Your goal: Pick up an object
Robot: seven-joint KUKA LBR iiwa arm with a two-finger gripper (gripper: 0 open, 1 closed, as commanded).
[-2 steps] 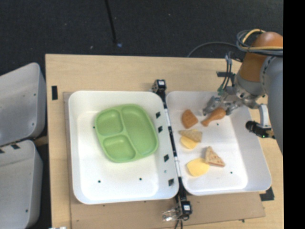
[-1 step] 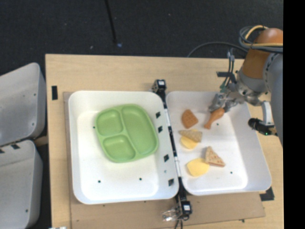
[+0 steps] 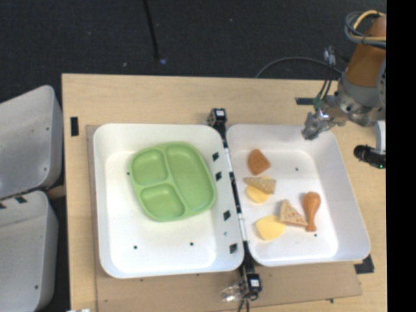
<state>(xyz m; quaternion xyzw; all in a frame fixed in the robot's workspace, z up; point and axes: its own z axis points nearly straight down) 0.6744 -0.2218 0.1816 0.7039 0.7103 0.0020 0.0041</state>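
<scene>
Can't tell from here if the gripper [image 3: 316,123] is spread or closed; it's small and blurred, and you see nothing between its tips. It hangs over the far right corner of the right bin [image 3: 328,246], arm [image 3: 364,64] coming in from the right w/ the orange band up top.

Nothing's picked yet, so I'd call this the approach step.

Your candidates all lie in that bin: brown piece [image 3: 258,161] nearest the far edge, a cracker wedge on a yellow piece [image 3: 259,190] just beside it, drumstick [image 3: 312,208] toward the right wall, another wedge [image 3: 292,214] touching it, yellow chunk [image 3: 269,228] near the front. The left bin [image 3: 110,252] carries a green divided plate [image 3: 172,181].

Next move, prob.: pick one target, center over it, descend. The brown piece looks most isolated.
</scene>
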